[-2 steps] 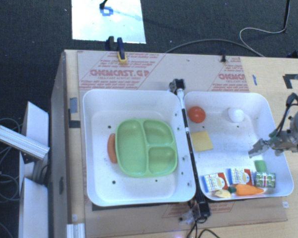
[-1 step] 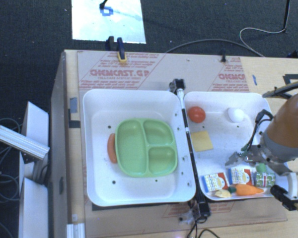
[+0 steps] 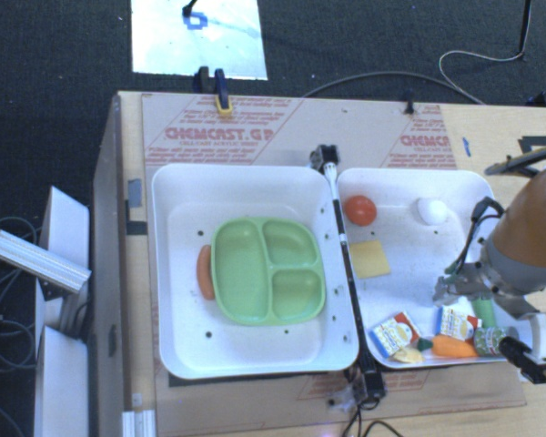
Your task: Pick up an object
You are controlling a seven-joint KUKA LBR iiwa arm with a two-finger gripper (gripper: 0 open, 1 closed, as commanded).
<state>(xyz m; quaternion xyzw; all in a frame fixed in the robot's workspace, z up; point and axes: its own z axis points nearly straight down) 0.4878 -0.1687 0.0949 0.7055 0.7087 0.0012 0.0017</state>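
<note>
Objects: 1 tomato (image 3: pixel 360 210), 1 egg (image 3: pixel 431 211)

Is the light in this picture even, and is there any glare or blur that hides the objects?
Camera view: the light is soft and fairly even, with weak shadows; the white right bin looks bright, so the white ball nearly fades into it; the gripper and small items near it look slightly soft; the green tray is clear.

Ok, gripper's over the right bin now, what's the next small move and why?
Probably a short descent onto the small carton just below the gripper. The gripper sits above the clutter at the right bin's near edge, with nothing seen between its fingers; carton and carrot lie closest.
</note>
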